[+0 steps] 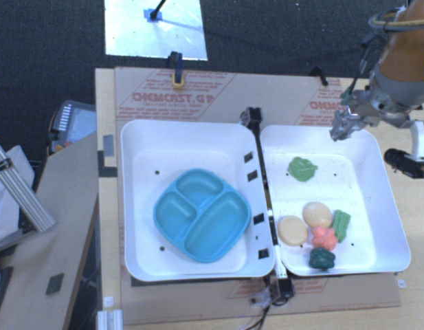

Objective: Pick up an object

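Observation:
My gripper [342,126] hangs over the far right corner of the right bin [376,184], above its rim and apart from every object. A green leafy piece [302,168] lies alone in the upper middle of that bin. Nearer the front sits a cluster: a cream round piece [317,214], a tan disc [292,230], a pink-orange piece [324,237], a light green ridged piece [341,224] and a dark green piece [321,258]. Nothing shows between the gripper's tips.
The left bin [139,150] holds a blue divided plate [200,214]. A black divider strip [256,163] runs between the bins. A yellow-and-black clamp [177,71] stands behind the left bin. The arm's orange band [407,53] is at the top right.

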Controlling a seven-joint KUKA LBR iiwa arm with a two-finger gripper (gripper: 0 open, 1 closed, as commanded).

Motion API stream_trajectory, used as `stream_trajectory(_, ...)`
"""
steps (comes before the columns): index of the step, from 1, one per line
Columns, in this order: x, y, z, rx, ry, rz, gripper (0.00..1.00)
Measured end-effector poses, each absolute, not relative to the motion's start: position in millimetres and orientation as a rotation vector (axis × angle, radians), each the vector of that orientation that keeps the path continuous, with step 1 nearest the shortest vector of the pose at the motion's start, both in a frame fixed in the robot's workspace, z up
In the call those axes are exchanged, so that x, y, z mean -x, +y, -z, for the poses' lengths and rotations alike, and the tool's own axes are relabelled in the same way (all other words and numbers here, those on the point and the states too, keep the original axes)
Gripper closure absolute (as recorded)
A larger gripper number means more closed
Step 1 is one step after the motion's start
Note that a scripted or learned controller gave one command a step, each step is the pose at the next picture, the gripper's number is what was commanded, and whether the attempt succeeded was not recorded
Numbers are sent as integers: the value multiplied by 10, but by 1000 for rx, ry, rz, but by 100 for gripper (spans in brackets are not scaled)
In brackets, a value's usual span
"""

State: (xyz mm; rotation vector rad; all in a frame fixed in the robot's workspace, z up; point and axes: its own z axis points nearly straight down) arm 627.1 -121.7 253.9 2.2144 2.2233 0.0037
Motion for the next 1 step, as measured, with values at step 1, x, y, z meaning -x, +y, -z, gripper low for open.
stream_trajectory(1,-5979,-724,-2397,-2215,2231,0,100)
